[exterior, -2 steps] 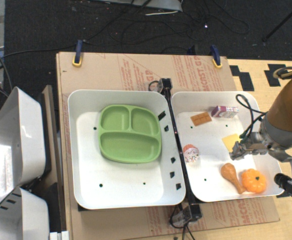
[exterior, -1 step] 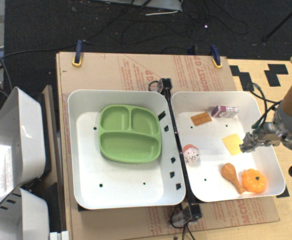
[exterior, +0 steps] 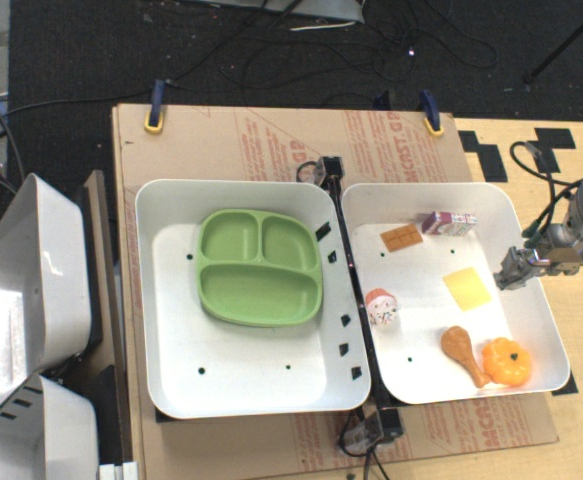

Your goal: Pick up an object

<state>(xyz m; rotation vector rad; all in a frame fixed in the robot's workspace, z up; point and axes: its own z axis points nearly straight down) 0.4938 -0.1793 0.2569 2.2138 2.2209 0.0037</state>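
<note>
Two shallow white bins were seen side by side on the bench. The left bin (exterior: 171, 368) held a green divided plate (exterior: 260, 268), lying flat towards its upper half. The right bin (exterior: 531, 298) held every loose object that could be picked: a small purple and white carton (exterior: 447, 223) near the far wall, a flat tan cracker-like piece (exterior: 401, 237) just beside it, a yellow square (exterior: 467, 288) near the middle, a small white and pink cup-like item (exterior: 381, 307) close to the wall shared by the bins, and, at the near right corner, a brown drumstick-shaped toy (exterior: 462, 352) touching or almost touching an orange pumpkin-shaped toy (exterior: 508, 361). The gripper (exterior: 516, 268) was found at the right rim of the right bin, near the yellow square but apart from it, with the arm reaching in from the right. How it was set could not be told at this size and angle, and nothing was seen held by it. All the objects were seen resting on the bin floors. The task was therefore judged to be at an early stage: no object had been grasped or lifted, and the choice of target, the descent, the closing and the lift were all judged to remain.
</note>
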